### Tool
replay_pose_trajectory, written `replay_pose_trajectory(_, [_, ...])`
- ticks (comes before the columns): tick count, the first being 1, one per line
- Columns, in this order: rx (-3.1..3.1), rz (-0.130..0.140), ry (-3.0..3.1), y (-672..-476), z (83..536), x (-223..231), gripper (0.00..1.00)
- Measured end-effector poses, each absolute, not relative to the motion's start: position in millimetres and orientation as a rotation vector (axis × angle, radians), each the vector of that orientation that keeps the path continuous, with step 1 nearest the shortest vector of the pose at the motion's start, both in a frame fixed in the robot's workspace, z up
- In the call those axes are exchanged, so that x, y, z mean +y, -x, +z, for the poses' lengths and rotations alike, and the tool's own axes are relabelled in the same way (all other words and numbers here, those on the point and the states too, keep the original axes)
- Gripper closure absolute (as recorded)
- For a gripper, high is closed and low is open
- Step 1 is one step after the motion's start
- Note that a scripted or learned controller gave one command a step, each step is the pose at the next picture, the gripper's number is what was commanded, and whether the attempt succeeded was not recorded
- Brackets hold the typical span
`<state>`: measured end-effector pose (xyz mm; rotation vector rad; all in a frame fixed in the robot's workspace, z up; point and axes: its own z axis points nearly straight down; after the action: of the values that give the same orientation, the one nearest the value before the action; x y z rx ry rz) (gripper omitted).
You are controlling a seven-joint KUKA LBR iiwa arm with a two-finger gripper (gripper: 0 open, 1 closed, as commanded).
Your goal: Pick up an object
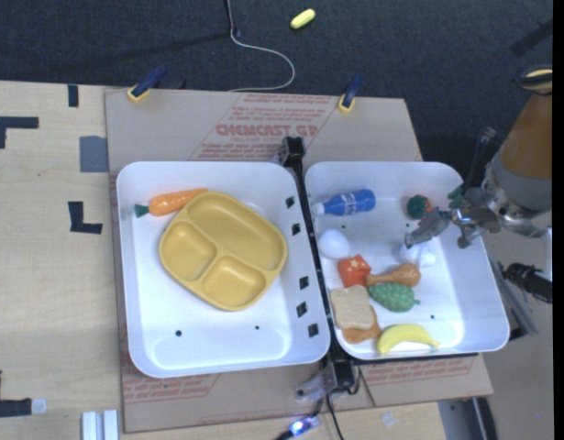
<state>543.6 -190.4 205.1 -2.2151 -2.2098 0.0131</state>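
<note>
The right bin holds several toy foods: a blue bottle, a white egg, a red block, a chicken drumstick, a green bumpy vegetable, a bread slice, a banana and a small dark green piece. My gripper hangs over the right side of this bin, between the green piece and the drumstick. Its two grey fingers are spread open with nothing between them.
The left bin holds a yellow divided plate and a carrot at its back edge. A black divider runs between the bins. A cable and a yellow object lie on the dark floor behind.
</note>
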Motion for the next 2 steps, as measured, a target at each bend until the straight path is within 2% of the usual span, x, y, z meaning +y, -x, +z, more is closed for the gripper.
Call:
replay_pose_trajectory(1, [-2.222,0.002,2.219,-546.7,212,-190,0.0])
replay_pose_trajectory(2, [-2.22,0.006,2.217,-546.6,169,-189,0.0])
